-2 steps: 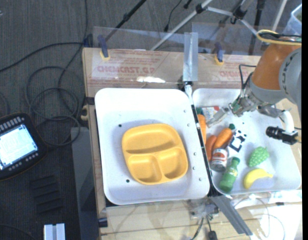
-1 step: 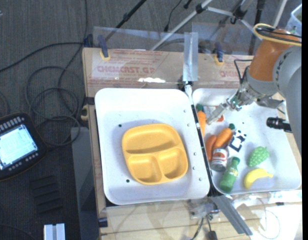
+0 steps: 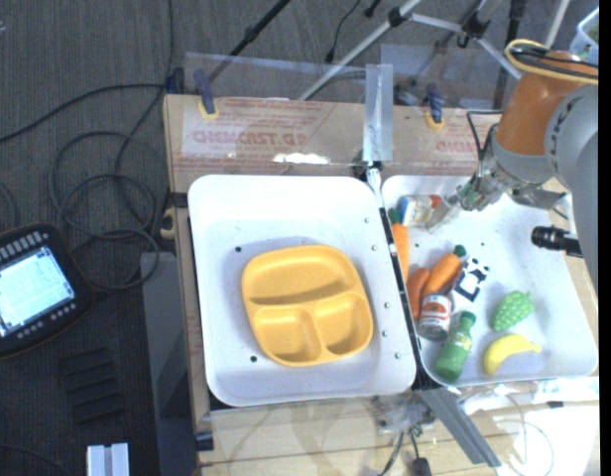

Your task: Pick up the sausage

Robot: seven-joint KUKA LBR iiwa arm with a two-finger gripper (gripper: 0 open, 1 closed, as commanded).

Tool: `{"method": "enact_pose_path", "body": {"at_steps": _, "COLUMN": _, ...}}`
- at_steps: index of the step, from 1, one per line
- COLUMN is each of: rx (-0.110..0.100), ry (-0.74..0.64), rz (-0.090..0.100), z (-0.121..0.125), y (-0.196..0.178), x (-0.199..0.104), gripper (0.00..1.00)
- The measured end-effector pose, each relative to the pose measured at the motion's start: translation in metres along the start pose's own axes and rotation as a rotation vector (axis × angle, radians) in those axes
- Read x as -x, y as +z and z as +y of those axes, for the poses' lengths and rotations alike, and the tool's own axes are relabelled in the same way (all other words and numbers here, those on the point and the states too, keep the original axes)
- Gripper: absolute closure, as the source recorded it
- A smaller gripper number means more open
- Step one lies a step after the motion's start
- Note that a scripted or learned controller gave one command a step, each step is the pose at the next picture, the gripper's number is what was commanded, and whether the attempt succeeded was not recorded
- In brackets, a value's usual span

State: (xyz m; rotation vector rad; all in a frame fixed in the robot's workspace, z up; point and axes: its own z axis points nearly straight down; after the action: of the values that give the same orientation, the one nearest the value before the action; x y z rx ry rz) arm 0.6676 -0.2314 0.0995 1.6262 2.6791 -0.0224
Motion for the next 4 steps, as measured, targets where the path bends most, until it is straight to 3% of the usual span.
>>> {"method": "enact_pose_path", "body": {"at_steps": 1, "rx": 0.011, "ry": -0.201, "rz": 0.009, "z": 0.016, "y": -0.102, "x": -0.028, "gripper": 1.0}}
{"method": "enact_pose_path", "body": {"at_steps": 2, "rx": 0.011, "ry": -0.201, "rz": 0.01, "z": 0.016, "y": -0.101, "x": -0.028, "gripper": 0.0}}
{"method": "enact_pose_path", "body": {"at_steps": 3, "rx": 0.013, "ry": -0.572, "rz": 0.01, "z": -0.028, "y": -0.009, "x": -0.029, "gripper": 0.0}}
{"method": "enact_pose_path", "body": {"at_steps": 4, "rx": 0.013, "ry": -0.185, "rz": 0.006, "z": -0.012, "y": 0.011, "x": -0.014, "gripper": 0.0}}
